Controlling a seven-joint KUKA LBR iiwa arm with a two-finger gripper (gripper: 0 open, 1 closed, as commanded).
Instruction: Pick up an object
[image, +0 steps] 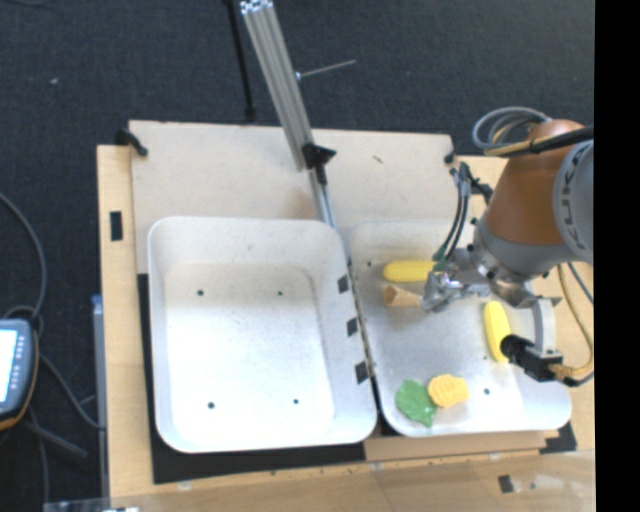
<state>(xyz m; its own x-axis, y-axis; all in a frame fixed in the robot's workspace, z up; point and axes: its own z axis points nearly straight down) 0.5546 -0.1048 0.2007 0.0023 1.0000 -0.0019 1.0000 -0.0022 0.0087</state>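
Note:
In the right bin lie several small objects. A yellow banana-shaped piece sits near the bin's far edge, with a tan piece just in front of it. My gripper hangs low over the bin, right beside these two, at their right end. A second yellow piece lies to the right, partly under the wrist. Near the front edge rest a green leafy piece and a yellow-orange round piece, touching each other.
The left bin stands beside the right one. A slanted metal pole rises from behind the bins. Cables and a black connector hang from the wrist over the right bin's right side.

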